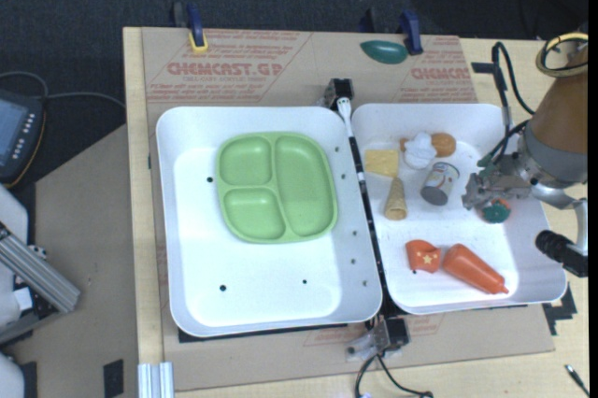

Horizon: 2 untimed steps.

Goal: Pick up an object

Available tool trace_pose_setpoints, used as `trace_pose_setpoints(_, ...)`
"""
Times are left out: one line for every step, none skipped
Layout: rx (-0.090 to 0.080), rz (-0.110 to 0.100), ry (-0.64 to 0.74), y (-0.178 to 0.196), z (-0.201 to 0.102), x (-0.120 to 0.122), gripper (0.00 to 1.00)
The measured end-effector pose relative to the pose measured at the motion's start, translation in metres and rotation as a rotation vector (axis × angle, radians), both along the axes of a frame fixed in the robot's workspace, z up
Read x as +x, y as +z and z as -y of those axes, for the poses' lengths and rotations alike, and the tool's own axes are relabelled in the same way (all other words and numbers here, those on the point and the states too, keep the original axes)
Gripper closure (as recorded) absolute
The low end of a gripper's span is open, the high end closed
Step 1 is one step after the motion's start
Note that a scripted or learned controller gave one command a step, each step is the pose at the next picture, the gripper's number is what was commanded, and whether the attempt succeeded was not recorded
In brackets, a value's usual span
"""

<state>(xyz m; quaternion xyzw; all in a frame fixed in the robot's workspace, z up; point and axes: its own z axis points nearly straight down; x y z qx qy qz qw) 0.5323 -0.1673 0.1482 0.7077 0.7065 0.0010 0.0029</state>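
Objects fill right bin (472,118); bench (224,64) reads "CHEMCAST".

Red block lettering reading "CHEMCAST G P" runs along the far edge of the brown protective sheet (280,60) covering the desk, behind the left bin. Similar red print stands on the same sheet behind the right bin, but it is partly covered and cannot be read.
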Motion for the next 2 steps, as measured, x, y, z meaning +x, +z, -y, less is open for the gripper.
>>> trace_pose_setpoints(-0.001,0.001,0.002,0.046,0.004,0.008,1.0)
trace_pose_setpoints(0.0,0.001,0.003,0.079,0.004,0.009,1.0)
